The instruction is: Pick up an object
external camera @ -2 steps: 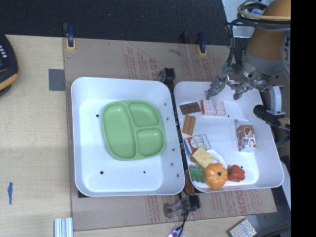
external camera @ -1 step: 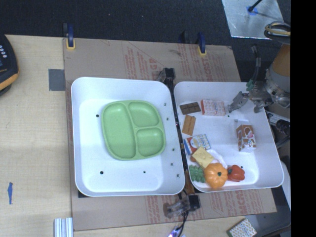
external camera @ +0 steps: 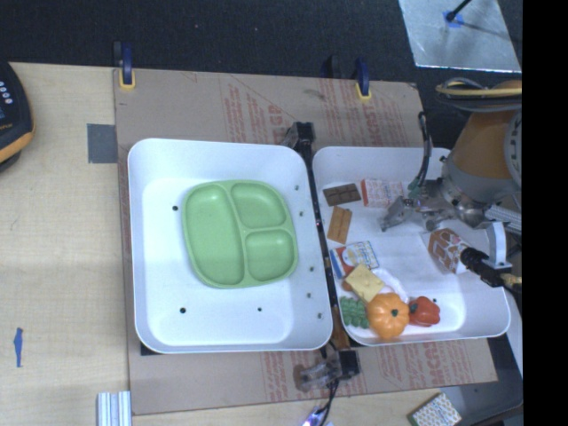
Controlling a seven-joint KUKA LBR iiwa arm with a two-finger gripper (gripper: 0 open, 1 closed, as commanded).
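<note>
Orange and round, the toy pumpkin (external camera: 388, 316) sits at about six o'clock in the right bin (external camera: 484, 327), touching a green leafy piece (external camera: 354, 312) at its nine o'clock and a red pepper (external camera: 425, 310) at its three. A yellow cheese wedge (external camera: 362, 282) lies just above it, with a small printed card (external camera: 359, 255) beyond that. Toward eleven o'clock lie a tan cracker (external camera: 339, 224) and a brown chocolate bar (external camera: 342, 193).

The gripper (external camera: 401, 214) hangs at about one o'clock in this bin, fingers spread apart and holding nothing, above bare white floor. Any of these would serve the task; the tan cracker and the chocolate bar lie nearest and stand apart from their neighbours, so they look the easier targets. The pumpkin cluster is crowded, and fingers closing there could catch two items. In the left bin (external camera: 151, 238) rests a green divided plate (external camera: 240, 232).
</note>
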